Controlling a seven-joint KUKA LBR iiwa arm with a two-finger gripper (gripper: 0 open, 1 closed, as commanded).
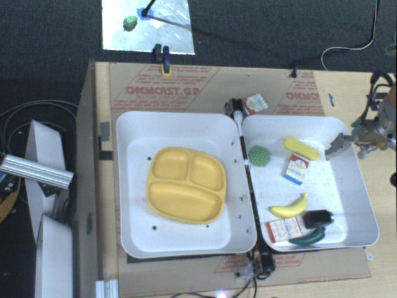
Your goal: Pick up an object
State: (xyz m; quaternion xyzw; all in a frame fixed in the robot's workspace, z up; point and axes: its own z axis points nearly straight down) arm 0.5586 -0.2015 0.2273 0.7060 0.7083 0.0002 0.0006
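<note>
Your gripper point(338, 146) hangs at the right bin's point(363, 194) upper right rim, where the arm reaches in from the right edge of the view. Whether the jaws are apart or together cannot be told from this angle, and nothing shows between them.

The nearest thing is the yellow corn cob point(301, 148), just to the left of the jaws on the bin floor. Its long axis runs from upper left to lower right, pointing roughly toward the gripper. In my judgement, this is the relation your next move turns on: travel left and down, with the jaws set across the cob, not along it.

Just below the cob lies a small red, white and blue carton point(296, 168). Further left, near the divider, sits a green bumpy ball point(259, 156). Toward the bin's near edge lie a banana point(289, 208), a black block point(317, 217), a red-printed flat packet point(283, 230) and a green pepper point(308, 238).

The left bin point(139, 132) holds a yellow divided tray point(186, 184), well apart from the gripper. Both bins rest on the counter point(186, 89).
</note>
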